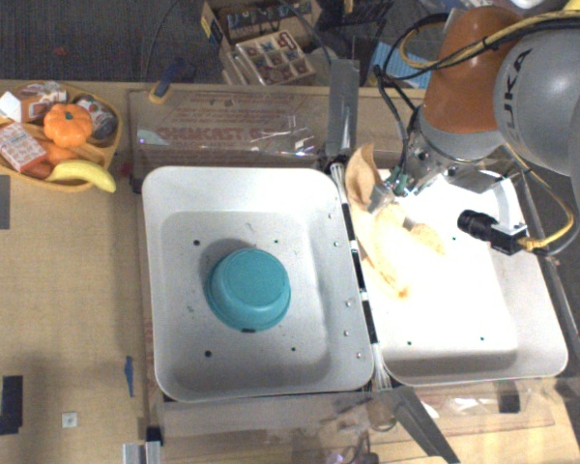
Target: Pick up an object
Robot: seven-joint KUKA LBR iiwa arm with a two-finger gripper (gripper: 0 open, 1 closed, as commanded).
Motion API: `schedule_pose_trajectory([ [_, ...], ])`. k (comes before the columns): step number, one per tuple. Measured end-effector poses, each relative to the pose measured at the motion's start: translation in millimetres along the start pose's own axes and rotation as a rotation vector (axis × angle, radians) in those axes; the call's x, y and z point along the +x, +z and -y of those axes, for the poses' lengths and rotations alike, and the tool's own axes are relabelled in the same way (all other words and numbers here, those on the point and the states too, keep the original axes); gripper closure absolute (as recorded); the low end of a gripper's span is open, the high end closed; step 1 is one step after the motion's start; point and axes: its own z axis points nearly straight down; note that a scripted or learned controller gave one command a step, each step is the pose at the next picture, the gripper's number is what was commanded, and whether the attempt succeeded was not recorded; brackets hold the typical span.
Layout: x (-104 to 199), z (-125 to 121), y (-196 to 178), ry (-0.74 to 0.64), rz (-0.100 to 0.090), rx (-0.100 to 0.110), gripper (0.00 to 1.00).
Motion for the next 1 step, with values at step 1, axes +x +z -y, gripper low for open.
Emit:
schedule_pose_trajectory([
  [1,-23.0,-20.6,1.3,0.295,0.000,0.003,1.00],
])
